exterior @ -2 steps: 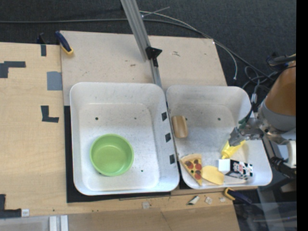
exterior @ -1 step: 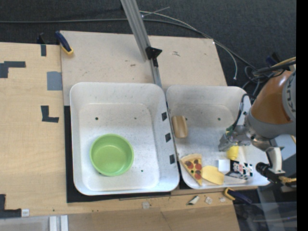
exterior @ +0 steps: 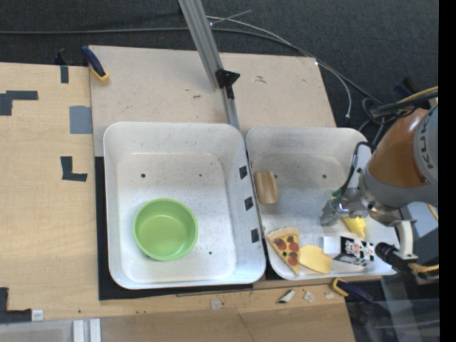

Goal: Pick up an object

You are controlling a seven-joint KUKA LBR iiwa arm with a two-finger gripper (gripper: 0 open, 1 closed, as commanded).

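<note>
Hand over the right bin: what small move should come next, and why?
Probably a short, straight descent. The hand hovers at the right bin's right side, directly beside a small yellow piece, with nothing visibly between its fingers. The pizza slice, the yellow wedge and the wooden block lie further left, so the yellow piece looks like the nearest target.

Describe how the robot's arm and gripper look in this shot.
The arm is a thick, rounded grey body with a broad orange band above the wrist. A dark cable loops along its left side. The gripper is a small, metallic grey assembly at its tip, above the right bin.
</note>
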